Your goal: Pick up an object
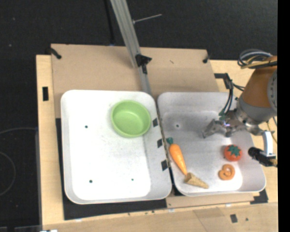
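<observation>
Landmark: right bin (193,108), the white tray sitting on the bench (174,64) beside its twin.

Item 1. Gripper (216,129): hanging low over the upper middle of the right bin, the grey arm (257,98) with its orange band reaching in from the bin's right side. Its metal fingers (210,130) seem to be standing slightly apart, pointing toward the bin's left; the view is too coarse to be certain. Nothing is lying between them.

Item 2. Tomato (232,152): red with a green top, sitting in the right bin, below and a little right of the gripper, apart from it.

Item 3. Pretzel (226,172): small orange twist, resting in the right bin just below the tomato, near the bin's lower right corner.

Item 4. Carrot (177,157): orange with a green stub, lying at a slant along the right bin's left wall.

Item 5. Cone (196,181): tan wedge, lying at the carrot's lower tip, near the right bin's bottom edge.

Item 6. Bowl (130,118): green, sitting upright in the left bin (87,178), close to the wall shared with the right bin.

Item 7. Pole (128,30): grey, rising at a slant from behind the right bin's upper left corner.
</observation>
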You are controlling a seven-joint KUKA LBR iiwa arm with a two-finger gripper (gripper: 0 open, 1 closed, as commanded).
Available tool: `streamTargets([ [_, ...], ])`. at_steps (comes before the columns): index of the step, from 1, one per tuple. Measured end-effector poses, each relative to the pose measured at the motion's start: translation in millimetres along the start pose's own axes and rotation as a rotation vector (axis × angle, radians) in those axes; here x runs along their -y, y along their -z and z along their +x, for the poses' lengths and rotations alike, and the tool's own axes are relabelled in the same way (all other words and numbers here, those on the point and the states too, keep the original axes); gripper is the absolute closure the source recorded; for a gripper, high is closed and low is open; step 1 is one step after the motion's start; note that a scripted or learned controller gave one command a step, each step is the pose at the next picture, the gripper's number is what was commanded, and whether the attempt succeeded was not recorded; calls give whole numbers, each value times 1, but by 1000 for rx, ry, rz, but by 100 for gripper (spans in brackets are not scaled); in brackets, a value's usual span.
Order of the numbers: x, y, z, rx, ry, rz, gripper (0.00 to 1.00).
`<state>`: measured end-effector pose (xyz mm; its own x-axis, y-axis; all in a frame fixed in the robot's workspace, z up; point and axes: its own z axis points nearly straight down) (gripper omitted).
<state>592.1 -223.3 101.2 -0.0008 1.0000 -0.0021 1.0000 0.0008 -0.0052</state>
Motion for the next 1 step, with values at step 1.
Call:
streamTargets([
  [1,0,1,-2,2,0,-5,0],
])
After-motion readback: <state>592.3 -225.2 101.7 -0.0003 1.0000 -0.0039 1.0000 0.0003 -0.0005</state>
